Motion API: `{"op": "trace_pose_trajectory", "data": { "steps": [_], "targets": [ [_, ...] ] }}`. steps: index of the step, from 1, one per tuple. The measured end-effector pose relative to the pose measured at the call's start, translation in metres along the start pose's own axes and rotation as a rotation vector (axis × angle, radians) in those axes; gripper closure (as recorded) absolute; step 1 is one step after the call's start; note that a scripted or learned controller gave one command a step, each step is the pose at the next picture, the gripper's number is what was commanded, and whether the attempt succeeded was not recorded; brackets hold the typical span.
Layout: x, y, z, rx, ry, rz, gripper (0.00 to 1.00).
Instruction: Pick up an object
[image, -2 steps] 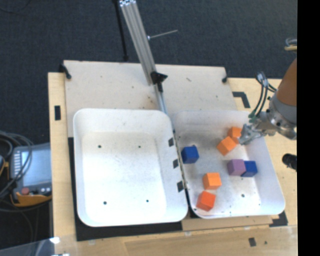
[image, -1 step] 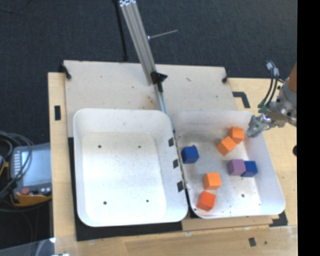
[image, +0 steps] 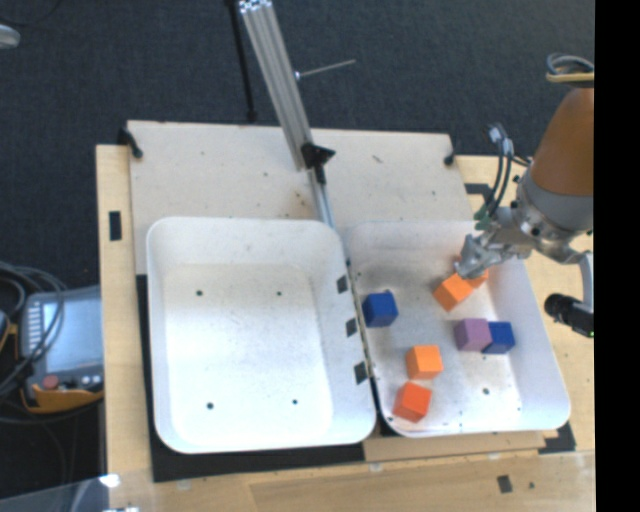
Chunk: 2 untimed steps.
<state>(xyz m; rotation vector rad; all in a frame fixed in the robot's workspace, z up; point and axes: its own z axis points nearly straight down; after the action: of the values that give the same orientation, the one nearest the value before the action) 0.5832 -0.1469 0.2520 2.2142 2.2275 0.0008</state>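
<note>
My gripper (image: 473, 264) hangs over the upper right part of the right bin (image: 545, 400), reaching in from the right. Directly below and left of its tip lies an orange cube (image: 453, 291), touching or nearly touching it; I cannot tell whether the cube is gripped. Other cubes lie in the same bin: a blue one (image: 379, 308) near the left wall, a purple one (image: 471, 333) pressed against a second blue one (image: 500, 337), an orange one (image: 425, 361) in the middle, and an orange-red one (image: 412, 401) near the front rim.
The left bin (image: 250, 330) stands beside the right one, sharing a divider with black clips (image: 352, 325). A slanted metal rail (image: 285, 90) rises behind the bins. A small screen unit (image: 50, 340) sits off the bench's left side.
</note>
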Motion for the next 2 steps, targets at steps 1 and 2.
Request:
{"op": "trace_pose_trajectory", "data": {
  "steps": [1,2],
  "targets": [
    [0.044,0.015,0.007,0.000,0.000,0.000,1.00],
    [0.089,0.016,0.004,0.001,0.001,-0.001,1.00]
  ]
}}
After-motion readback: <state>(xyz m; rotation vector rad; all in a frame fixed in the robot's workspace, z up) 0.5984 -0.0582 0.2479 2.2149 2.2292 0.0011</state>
